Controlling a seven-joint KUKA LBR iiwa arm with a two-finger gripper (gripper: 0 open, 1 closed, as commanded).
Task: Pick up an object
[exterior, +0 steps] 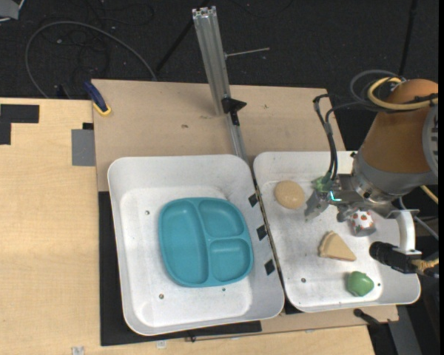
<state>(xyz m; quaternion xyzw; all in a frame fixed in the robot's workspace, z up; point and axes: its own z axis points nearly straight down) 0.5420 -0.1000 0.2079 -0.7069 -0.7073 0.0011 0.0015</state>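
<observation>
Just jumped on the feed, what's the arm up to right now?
The arm's gripper is down in the right bin, right beside the tan round object. Nothing is visibly between its fingers. A tan wedge and a green object lie nearer the front. The left bin holds a teal divided tray.

smooth matt teal plastic tray, glossy white bins, pale wood-grain bench
</observation>
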